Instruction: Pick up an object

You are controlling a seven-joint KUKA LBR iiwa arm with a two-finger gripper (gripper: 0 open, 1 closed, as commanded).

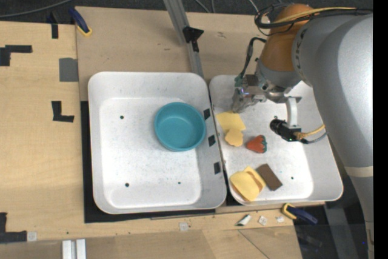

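From my remote seat, the biggest thing was the grey arm [339,63], filling the three o'clock side, its orange band [280,48] above the wrist. Below it lay two white bins: the left bin [115,154] held a blue bowl [179,125] toward its two o'clock corner; the right bin [315,185] held the small items. The gripper [241,100] hung over the right bin's eleven o'clock corner, tips just above a pale yellow piece [231,122]. I could not tell how far its fingers stood apart; nothing looked held, I think. A yellow block [245,185] sat at six o'clock, touching a brown piece [269,177]; a red strawberry [257,144] lay mid-bin.
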